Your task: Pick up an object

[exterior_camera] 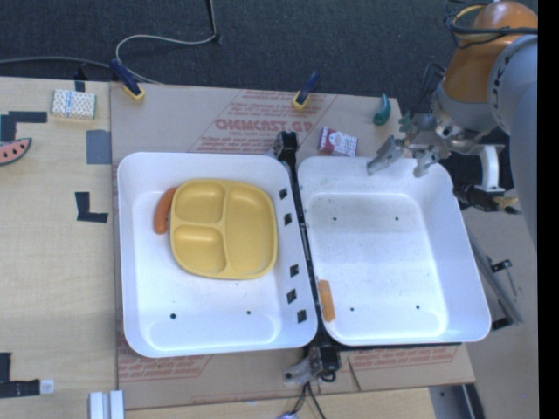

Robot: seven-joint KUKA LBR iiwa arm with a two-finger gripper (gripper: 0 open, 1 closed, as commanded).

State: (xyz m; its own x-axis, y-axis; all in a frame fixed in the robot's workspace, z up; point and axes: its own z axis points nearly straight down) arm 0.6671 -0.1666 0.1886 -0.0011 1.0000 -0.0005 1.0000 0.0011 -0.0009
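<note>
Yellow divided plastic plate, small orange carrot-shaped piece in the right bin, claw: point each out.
Yellow divided plastic plate (223, 228), camera view, on the ridge where its compartments meet.
Small orange carrot-shaped piece (326, 299), camera view, on its middle, at the right bin's left wall.
Claw (403, 162), camera view, midway between its two fingertips.

2 shallow white plastic bins (144, 234), 1 yellow three-compartment plate (223, 228), 2 small orange sausage-shaped pieces (162, 211), and 2 blue-and-yellow clamps (127, 78) on the worktop.

A small red-and-white packet (337, 141), perhaps a wrapper, lies on the cardboard sheet (253, 120) behind the bins.
</note>
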